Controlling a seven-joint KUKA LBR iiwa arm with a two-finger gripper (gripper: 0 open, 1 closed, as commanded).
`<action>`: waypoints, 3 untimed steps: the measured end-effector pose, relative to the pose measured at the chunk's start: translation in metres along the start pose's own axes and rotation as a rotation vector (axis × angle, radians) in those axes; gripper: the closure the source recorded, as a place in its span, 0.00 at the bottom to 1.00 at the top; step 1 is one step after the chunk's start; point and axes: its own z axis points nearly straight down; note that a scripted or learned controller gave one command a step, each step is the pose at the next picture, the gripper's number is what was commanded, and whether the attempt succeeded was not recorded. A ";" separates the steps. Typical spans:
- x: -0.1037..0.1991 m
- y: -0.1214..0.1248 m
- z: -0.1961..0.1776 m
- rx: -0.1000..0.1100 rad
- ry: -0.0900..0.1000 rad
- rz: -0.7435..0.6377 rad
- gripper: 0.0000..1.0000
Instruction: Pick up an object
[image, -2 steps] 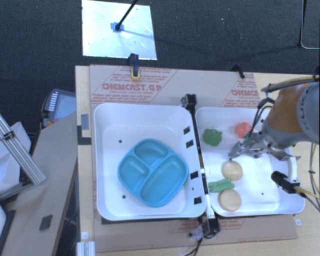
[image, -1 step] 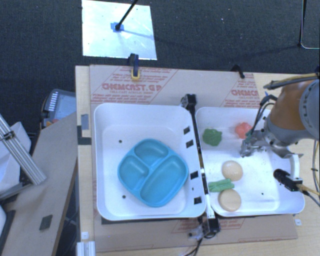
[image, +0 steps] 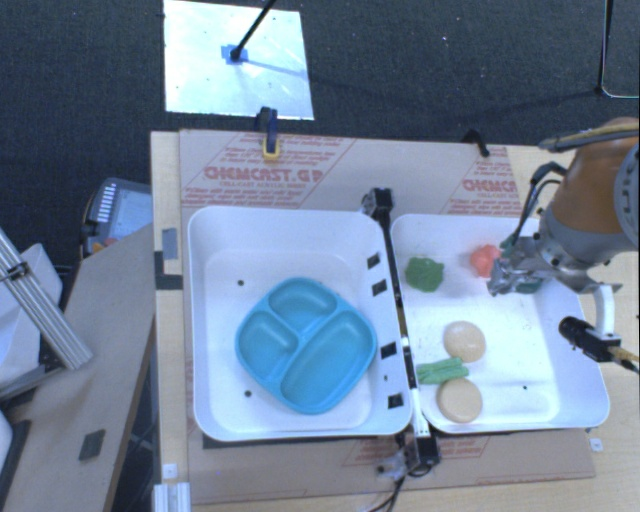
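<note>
Gripper (image: 512, 272) sits over the right bin (image: 575, 400), just right of an orange-red object (image: 483, 259); can't tell its state. Blue plate (image: 305, 345) lies in the left bin (image: 215, 320).

The right bin's (image: 575, 405) near-right floor lies open; the green item (image: 424, 273) and two pale rounds (image: 464, 341) crowd its left.

Even, bright overhead light; white bins (image: 300, 235) left of the gripper (image: 508, 282) nearly overexposed, metal plate (image: 238, 60) glaring, shadows faint, overall focus slightly soft
</note>
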 end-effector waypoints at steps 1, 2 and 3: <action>0.002 0.008 -0.045 0.001 0.000 0.000 1.00; 0.003 0.005 -0.109 -0.002 -0.001 -0.001 1.00; 0.065 -0.006 -0.100 0.005 0.002 -0.004 1.00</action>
